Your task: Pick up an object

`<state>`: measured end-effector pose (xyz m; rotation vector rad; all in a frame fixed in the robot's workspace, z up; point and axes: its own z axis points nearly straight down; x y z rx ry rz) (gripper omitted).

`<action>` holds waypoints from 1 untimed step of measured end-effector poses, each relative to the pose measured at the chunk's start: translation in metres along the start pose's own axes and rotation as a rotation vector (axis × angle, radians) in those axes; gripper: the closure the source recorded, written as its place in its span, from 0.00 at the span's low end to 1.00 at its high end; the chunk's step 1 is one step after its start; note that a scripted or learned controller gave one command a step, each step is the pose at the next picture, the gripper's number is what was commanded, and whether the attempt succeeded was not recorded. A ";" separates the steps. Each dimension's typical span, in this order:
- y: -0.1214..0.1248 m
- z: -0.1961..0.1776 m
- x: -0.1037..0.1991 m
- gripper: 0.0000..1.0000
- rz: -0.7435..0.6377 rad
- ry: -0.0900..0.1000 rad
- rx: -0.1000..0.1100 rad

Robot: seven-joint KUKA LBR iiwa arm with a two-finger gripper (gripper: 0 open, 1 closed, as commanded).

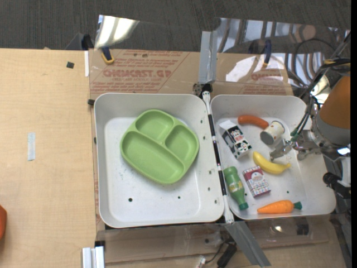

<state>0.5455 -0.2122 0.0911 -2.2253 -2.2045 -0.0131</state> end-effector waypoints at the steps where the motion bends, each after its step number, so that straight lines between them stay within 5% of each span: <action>1: 0.036 0.000 0.060 0.00 0.019 -0.013 0.000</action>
